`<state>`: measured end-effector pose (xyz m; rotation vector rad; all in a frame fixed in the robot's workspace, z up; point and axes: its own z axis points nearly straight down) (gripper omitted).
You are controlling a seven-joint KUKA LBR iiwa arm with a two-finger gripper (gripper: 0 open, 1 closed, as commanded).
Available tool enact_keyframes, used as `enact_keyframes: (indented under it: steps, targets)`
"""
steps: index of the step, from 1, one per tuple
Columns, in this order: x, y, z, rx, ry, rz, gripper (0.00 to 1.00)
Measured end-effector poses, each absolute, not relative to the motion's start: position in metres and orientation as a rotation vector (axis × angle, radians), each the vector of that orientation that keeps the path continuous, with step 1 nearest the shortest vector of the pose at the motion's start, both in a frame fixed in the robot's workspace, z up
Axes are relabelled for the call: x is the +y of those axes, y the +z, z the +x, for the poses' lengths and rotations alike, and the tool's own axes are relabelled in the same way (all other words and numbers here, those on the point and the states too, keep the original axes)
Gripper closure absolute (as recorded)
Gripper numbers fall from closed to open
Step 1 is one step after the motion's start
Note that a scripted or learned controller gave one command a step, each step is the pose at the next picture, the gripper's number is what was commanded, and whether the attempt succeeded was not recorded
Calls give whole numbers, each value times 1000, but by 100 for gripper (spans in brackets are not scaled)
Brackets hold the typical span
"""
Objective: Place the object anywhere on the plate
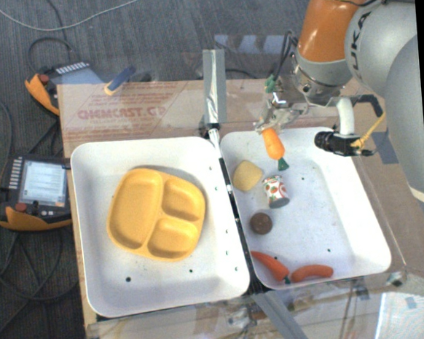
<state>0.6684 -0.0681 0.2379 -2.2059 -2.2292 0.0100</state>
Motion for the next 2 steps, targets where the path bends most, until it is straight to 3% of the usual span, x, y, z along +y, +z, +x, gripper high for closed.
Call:
enact_keyframes:
  steps: [1,2]
  targets:
    - [2,178,628,-2364,10,-2058,100]
    - [58,179,620,-2328,10,-2098,100]
